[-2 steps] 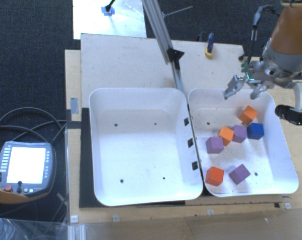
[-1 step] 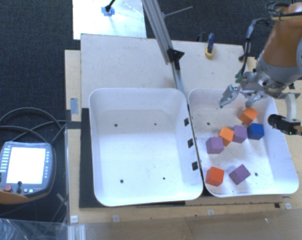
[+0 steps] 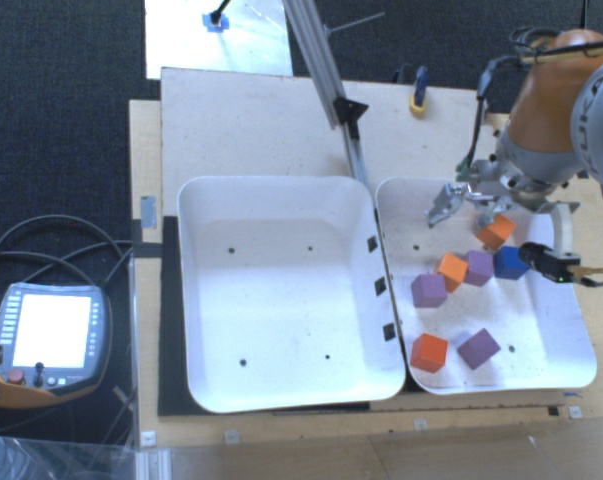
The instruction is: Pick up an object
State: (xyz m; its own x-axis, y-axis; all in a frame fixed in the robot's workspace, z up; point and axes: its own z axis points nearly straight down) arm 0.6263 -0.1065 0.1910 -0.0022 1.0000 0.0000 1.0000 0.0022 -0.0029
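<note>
Hovering with fingers spread and holding nothing, gripper over right bin; nearest orange block just right of fingertips, slightly lower.

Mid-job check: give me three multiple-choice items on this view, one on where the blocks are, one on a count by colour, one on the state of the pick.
1. Where do the blocks lie?
A. left bin
B. right bin
C. on the bench

2. How many purple blocks?
A. one
B. three
C. five

3. Is a block lifted?
A. yes, a blue one
B. yes, a purple one
C. none is seen lifted

Answers: 1 B, all lie in the right bin. 2 B, purple blocks at and. 3 C, the gripper has nothing visible between its fingers; the blue block rests on the bin floor.
</note>
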